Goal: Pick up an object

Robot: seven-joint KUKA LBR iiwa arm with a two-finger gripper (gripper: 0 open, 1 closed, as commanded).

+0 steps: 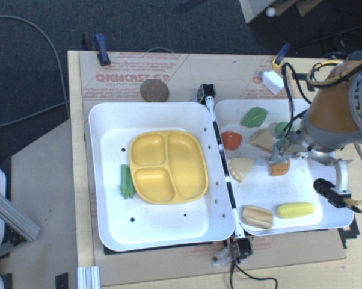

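My gripper point(281, 156) hangs over the middle of the right bin point(301, 221), directly above a small orange piece point(279, 169) and close to or touching its top. A tan bread slice point(263, 140) lies just to its left. Around it lie a red tomato point(231, 140), a green leaf point(254, 117), a pale wedge point(240, 168), a bun point(257, 216) and a yellow corn cob point(295, 209). A second green item point(281, 128) is partly hidden by the arm.
The left bin point(109, 221) holds a yellow divided plate point(168, 165) with a green pod point(127, 181) beside it. A brown round object point(154, 91) sits on the bench behind the bins. Blue clamps point(101, 48) grip the bench's far edge.
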